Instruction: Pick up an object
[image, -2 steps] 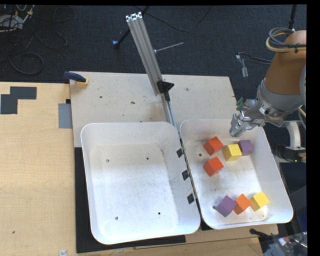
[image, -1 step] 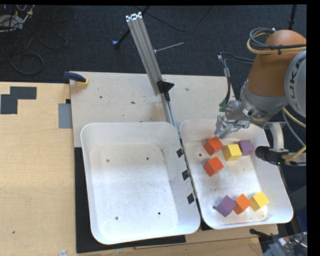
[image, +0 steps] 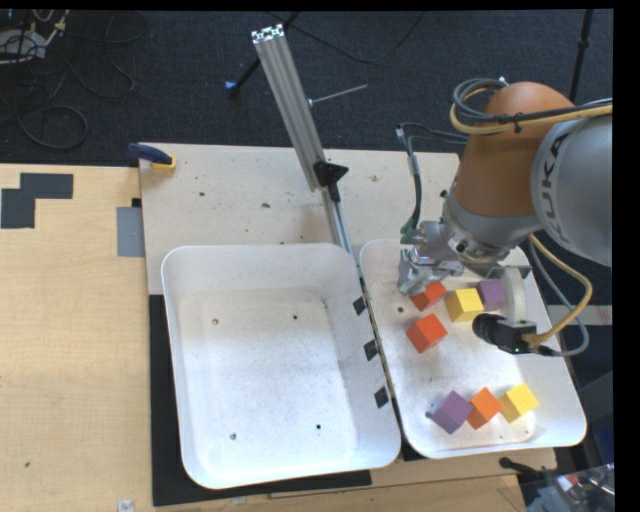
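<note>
The red block (image: 428, 294) lies in the right bin (image: 560, 425), near its upper left corner, right at the tips of the gripper (image: 417, 282). The block seems to sit partly under or between the metal fingers, but the gripper body hides the contact, so I cannot tell whether the fingers are open, closed or gripping it.

Just beside that block, to the right, a yellow cube (image: 464, 304) and a purple cube (image: 492, 294) lie close together, the purple one partly tucked under the wrist. Below the red block, slightly apart, an orange-red cube (image: 427, 332) rests alone on the bin floor. Near the bin's lower edge three more cubes stand in a row, touching or nearly so: a purple cube (image: 451, 411), an orange cube (image: 484, 407) and a yellow cube (image: 519, 402).

The arm (image: 575, 190) reaches in from the right, its orange band (image: 505, 150) above the wrist, with cables looping around it. The left bin (image: 200, 290) sits beside the right one, their rims meeting along a line of small black clips (image: 370, 350). Both bins rest on the bench (image: 230, 195), where a slanted aluminium rail (image: 290, 95) rises behind them and a small blue and yellow clamp (image: 152, 155) lies at the far left corner.
</note>
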